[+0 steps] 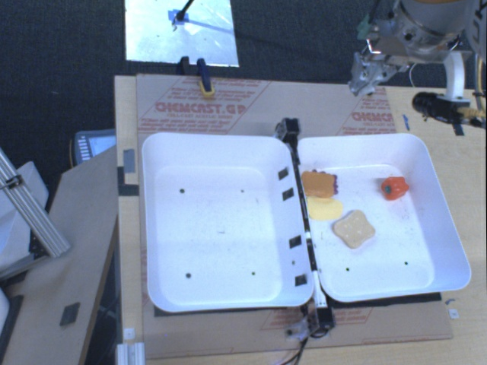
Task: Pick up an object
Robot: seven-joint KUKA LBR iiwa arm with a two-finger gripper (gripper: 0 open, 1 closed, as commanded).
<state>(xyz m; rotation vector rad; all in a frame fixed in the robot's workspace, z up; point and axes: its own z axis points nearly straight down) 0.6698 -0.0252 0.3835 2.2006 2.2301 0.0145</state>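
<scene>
The claw (368, 77) hung above the worktop (228, 105) behind the right bin (437, 204), with nothing visible between its fingers. In that bin lay a red-orange pepper (393, 188), a slice of toast (354, 229), a yellow cheese-like slice (326, 209) and an orange block (319, 183) against the left wall. The left bin (163, 204) sat alongside, touching it.

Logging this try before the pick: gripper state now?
Gripper: cannot be told; it hangs above the bench beyond the right white bin, nothing seen in it.
</scene>
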